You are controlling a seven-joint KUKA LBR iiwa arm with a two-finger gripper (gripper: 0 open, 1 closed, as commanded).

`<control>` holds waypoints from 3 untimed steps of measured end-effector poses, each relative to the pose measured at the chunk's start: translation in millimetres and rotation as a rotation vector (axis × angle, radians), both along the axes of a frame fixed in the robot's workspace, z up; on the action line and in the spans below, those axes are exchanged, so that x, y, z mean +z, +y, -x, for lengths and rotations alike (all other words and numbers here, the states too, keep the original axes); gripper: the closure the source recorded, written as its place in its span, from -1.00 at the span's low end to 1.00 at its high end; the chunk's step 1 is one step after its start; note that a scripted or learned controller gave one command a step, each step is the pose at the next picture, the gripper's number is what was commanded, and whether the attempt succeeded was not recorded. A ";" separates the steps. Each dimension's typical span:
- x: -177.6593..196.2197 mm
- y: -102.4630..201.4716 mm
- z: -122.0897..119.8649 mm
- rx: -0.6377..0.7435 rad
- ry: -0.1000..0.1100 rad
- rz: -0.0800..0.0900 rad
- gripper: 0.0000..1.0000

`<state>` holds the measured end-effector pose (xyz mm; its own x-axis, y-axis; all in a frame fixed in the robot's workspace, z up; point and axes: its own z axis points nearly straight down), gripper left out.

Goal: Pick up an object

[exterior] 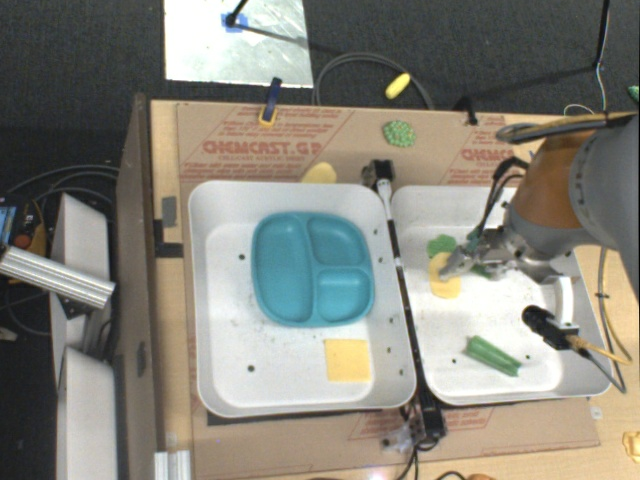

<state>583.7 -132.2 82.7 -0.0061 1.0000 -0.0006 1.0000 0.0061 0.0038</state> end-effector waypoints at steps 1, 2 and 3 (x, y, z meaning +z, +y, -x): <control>3.2 -8.0 -53.7 0.000 -0.004 0.001 -1.00; 3.2 33.9 -87.5 0.003 -0.002 -0.001 -1.00; 2.1 22.0 -75.8 -0.005 0.002 0.001 -1.00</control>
<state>659.5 -110.3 84.8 -0.0007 1.0000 -0.0012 1.0000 0.0007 0.0021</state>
